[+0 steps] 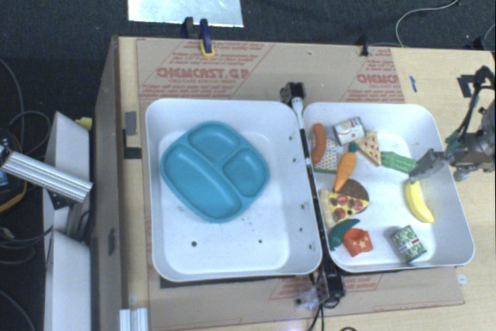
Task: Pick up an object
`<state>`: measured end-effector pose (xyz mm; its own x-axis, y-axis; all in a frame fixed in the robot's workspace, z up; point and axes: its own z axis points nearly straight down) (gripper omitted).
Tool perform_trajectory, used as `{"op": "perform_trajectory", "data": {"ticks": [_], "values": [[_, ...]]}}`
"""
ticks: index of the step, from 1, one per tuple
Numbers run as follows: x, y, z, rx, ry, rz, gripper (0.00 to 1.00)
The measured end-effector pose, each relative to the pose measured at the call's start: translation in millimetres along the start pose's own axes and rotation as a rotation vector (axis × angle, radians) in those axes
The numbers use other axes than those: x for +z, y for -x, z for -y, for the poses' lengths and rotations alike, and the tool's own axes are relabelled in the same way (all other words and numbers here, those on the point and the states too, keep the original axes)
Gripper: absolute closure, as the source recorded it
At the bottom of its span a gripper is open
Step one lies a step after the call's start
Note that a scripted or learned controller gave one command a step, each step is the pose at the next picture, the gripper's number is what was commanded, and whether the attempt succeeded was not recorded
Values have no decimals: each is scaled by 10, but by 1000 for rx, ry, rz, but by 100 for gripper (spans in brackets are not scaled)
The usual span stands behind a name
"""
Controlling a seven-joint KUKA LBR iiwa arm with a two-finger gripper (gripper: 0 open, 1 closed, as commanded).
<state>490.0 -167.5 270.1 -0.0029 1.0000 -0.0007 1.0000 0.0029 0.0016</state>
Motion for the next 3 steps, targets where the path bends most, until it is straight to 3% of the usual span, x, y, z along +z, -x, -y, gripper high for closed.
{"op": "perform_trajectory", "data": {"ticks": [1,2,3], "values": [[1376,-762,40,0,-4,-2,0],[1861,-819,-644,0,0,0,0],[1854,-564,-1134,-2,1,0,0]]}}
